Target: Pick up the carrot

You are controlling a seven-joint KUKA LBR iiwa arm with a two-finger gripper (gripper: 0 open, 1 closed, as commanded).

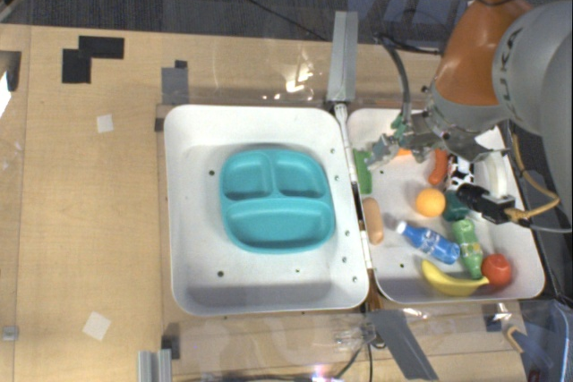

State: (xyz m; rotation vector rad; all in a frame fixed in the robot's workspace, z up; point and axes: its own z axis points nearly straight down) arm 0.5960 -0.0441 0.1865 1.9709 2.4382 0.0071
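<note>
Yellow banana [450, 280] lies at the near edge of the right bin [535, 268], a red tomato [497, 267] beside it and a blue bottle [430, 241] just behind. Farther back sits an orange [431, 202], then the carrot [438, 165], tilted and just beside the arm's wrist. The gripper [400, 145] hangs next to it; whether it is spread or pinching cannot be told. The left bin [179, 219] holds a teal tray [273, 199].

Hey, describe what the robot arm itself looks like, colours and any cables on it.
The arm is bulky and rounded, light grey with a broad orange band above the wrist. Black cables loop along it toward the gripper, a small dark metal part with fine wiring.
</note>
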